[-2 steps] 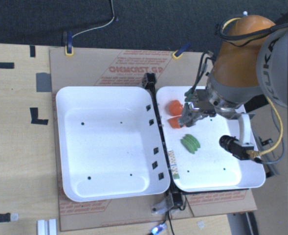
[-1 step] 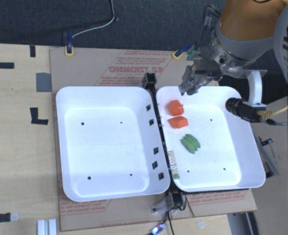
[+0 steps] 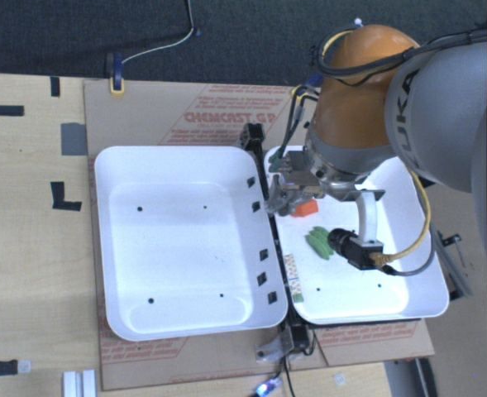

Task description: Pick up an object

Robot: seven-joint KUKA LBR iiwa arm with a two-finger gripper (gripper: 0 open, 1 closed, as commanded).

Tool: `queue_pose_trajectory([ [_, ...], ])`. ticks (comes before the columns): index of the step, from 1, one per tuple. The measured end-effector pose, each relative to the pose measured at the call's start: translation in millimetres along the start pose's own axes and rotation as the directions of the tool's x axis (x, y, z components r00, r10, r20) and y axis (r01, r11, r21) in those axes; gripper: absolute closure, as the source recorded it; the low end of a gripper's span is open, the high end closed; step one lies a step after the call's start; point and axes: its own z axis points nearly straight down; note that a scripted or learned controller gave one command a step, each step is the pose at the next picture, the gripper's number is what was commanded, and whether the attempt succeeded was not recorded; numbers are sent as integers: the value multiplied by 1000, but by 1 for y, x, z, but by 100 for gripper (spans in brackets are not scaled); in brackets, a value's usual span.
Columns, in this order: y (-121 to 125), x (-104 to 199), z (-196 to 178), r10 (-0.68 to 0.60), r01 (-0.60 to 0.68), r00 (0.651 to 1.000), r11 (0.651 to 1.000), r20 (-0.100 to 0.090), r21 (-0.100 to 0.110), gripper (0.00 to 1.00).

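Note:
My gripper hangs low over the left part of the right bin, close to the divider between the bins. An orange object lies just to the right of it, partly hidden by the wrist. A green object rests on the bin floor a little below and to the right of the gripper. The arm's grey body and orange band cover the bin's upper part.
The left bin stands beside the right one on a cardboard sheet. A black cable fitting with a yellow cable hangs off the wrist next to the green object. Black clips line the edge between the bins.

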Motion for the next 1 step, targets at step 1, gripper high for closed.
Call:
queue_pose_trajectory([
  [1,-40,-28,-134,2,-2,1000,1000,-2,-27,100],
])
